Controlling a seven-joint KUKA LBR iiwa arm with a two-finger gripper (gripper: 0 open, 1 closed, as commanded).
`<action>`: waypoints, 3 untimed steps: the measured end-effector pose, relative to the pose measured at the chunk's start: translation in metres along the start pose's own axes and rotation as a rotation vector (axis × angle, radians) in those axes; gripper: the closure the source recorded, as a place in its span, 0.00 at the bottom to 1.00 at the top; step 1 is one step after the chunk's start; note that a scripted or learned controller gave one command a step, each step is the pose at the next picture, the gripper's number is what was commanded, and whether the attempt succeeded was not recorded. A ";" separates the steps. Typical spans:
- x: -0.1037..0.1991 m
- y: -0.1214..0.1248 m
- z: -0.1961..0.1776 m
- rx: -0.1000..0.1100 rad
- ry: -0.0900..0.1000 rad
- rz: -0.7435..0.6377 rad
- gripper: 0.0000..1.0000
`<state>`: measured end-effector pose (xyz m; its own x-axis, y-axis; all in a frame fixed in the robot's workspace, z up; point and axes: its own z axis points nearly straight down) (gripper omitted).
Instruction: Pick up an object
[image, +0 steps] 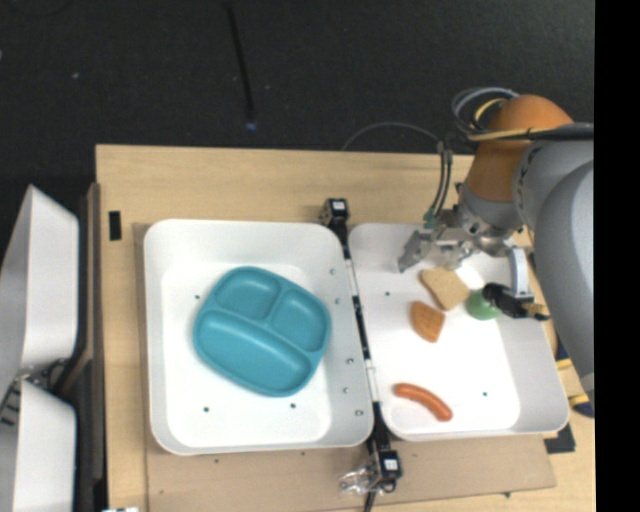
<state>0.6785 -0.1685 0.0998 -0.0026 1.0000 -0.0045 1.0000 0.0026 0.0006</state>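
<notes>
Sausage (422, 401) near front rim; gripper (432, 250) above bread slice (444, 288).

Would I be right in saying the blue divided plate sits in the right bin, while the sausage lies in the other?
Not quite: the camera view shows the blue divided plate in the left bin, and the sausage in the right bin.

Hand (432, 250) above right bin (520, 405), bread slice (444, 288) just below, teal plate (262, 329) in left bin (170, 400)

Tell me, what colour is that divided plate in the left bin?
The divided plate is teal blue, seen clearly in the camera view.
</notes>
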 end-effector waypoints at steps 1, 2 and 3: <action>-0.001 0.002 -0.015 -0.007 -0.004 -0.002 1.00; -0.002 0.008 -0.061 -0.006 0.005 -0.001 1.00; -0.003 0.010 -0.116 -0.007 0.004 -0.003 1.00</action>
<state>0.6879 -0.1708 0.2158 -0.0052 1.0000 -0.0008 1.0000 0.0052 0.0077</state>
